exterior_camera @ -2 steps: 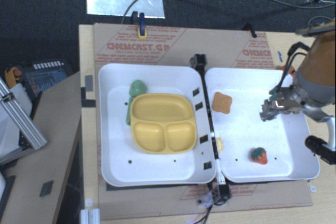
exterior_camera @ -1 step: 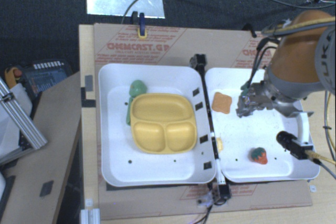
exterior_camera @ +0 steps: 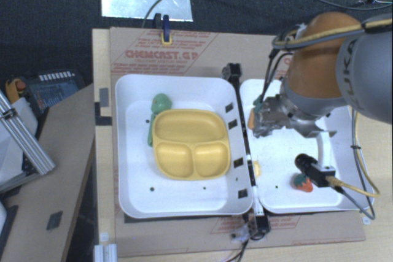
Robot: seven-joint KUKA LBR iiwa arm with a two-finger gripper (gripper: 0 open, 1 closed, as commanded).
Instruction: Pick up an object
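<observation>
Desk [exterior_camera: 101,132] bearing two white bins, grey arm [exterior_camera: 344,64] looming over right bin [exterior_camera: 276,196], yellow divided tray [exterior_camera: 187,144] in left bin [exterior_camera: 132,193] covering green object [exterior_camera: 159,104], claw [exterior_camera: 263,121] low in right bin, grip state unreadable, small orange-green object [exterior_camera: 301,182] near front.

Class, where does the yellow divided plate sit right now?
The yellow divided plate lies in the left bin, near its middle, partly covering a green object at its upper left.
</observation>
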